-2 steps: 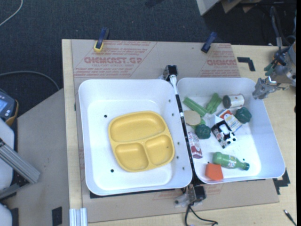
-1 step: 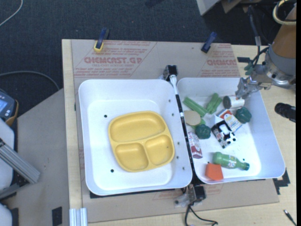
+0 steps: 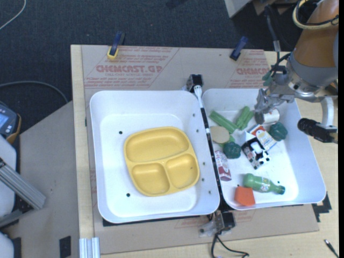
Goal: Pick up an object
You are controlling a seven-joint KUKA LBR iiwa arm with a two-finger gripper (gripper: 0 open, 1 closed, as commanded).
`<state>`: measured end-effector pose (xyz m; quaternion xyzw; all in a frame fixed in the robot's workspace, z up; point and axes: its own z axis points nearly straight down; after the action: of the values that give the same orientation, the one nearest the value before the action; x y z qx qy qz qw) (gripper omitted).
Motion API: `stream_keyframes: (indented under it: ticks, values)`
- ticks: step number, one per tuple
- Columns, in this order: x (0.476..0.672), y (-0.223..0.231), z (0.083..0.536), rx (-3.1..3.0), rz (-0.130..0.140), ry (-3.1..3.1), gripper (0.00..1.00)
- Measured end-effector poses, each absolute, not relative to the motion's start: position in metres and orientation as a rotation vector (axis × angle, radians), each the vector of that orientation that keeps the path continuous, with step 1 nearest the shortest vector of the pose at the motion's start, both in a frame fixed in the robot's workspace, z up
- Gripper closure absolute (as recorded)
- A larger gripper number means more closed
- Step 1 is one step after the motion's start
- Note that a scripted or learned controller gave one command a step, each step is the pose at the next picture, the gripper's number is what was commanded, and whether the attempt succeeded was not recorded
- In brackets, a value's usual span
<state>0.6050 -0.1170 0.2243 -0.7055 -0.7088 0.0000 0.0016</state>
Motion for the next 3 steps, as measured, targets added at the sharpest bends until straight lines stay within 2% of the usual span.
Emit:
stream_keyframes:
  ticks: [1,2,3]
  values:
    - [0.616,-0.061,0.234,-2.215,-0.005,-2.230,1.00]
    - [0.609,-0.020,0.225,-2.213,0.001,-2.224,1.00]
    - [0.611,-0.034,0.215,-2.221,0.005,-2.217,1.00]
